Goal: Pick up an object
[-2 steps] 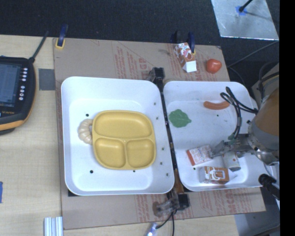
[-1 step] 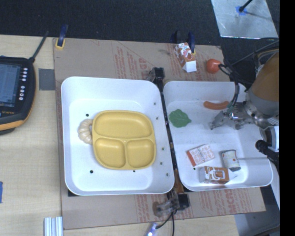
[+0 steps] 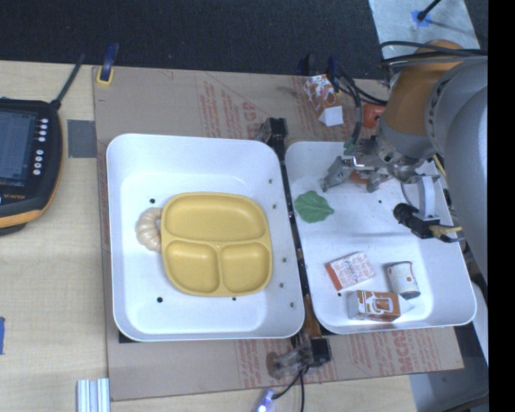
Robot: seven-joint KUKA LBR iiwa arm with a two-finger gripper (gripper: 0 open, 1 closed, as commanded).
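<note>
My gripper (image 3: 336,177): over right white bin (image 3: 446,312); I cannot tell its state.
Flat green leaf-shaped piece (image 3: 313,206): just below.

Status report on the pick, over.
Gripper low over right bin's far end, nothing seen between fingers. Green leaf lies just beside it, untouched. Nothing blocking.

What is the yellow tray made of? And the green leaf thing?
Yellow tray: probably plastic, smooth and matte, with three moulded sections. Green leaf: maybe thin plastic or fabric; it lies flat, too small to tell.
</note>
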